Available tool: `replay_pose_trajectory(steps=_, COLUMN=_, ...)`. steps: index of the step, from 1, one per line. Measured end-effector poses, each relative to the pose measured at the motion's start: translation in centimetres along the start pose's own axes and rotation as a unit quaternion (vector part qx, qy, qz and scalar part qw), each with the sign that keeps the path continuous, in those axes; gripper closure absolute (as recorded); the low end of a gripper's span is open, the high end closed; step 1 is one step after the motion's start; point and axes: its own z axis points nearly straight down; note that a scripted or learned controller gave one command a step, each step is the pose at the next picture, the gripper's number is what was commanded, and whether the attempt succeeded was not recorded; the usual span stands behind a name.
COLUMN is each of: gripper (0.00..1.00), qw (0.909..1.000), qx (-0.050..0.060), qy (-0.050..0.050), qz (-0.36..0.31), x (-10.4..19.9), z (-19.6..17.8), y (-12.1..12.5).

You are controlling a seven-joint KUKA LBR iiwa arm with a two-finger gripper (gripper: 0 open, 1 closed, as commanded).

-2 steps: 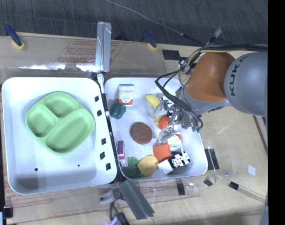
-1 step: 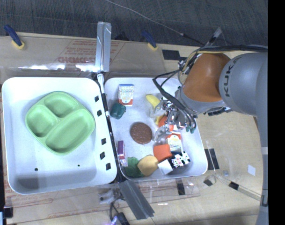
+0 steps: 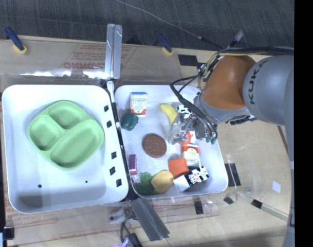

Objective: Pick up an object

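A: Gripper (image 3: 183, 129) first. What do the jaws show?

B: Metal fingers low over the right bin (image 3: 214, 161), pointing down near its middle-right. Too cluttered with cable and bracket to read the gap. Cannot tell if wide or narrow, and nothing is plainly seen between them.

A: Nearest things?

B: Banana (image 3: 169, 113) just up-left of the fingers, close. An orange-and-white carton (image 3: 190, 153) just below them, may be touching; unclear. Brown round disc (image 3: 154, 145) to the left, near but apart.

A: Farther out, same bin?

B: Small white carton with a red label (image 3: 139, 103) at the top, dark green piece (image 3: 129, 120) below it by the left wall. Along the bottom: orange block (image 3: 178, 166), yellow lump (image 3: 162, 181), a green piece (image 3: 146, 184) at the corner, a black-and-white spotted box (image 3: 196, 177) to the right. A thin purple item (image 3: 132, 163) lies along the left wall.

A: Arm?

B: Orange band (image 3: 225, 84) and grey arm (image 3: 272, 89) come in from the right, over the bin's upper right corner.

A: Other bin?

B: Left bin (image 3: 17, 138) holds a green divided plate (image 3: 66, 134), three compartments, lying flat.
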Motion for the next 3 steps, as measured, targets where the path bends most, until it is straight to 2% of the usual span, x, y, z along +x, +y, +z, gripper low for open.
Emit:
replay_pose_trajectory(steps=1, gripper=0.00, qw=1.0000, qx=0.000, qy=0.000, qz=0.000, x=0.0, z=0.0, y=0.0)
replay_pose_trajectory(steps=2, gripper=0.00, qw=0.9997, qx=-0.001, qy=0.002, qz=0.023, x=-1.8, z=1.3, y=6.1)
replay_pose_trajectory(steps=3, gripper=0.00, qw=0.9980, qx=0.002, qy=0.000, qz=0.062, x=3.1, z=-7.0, y=-1.5)
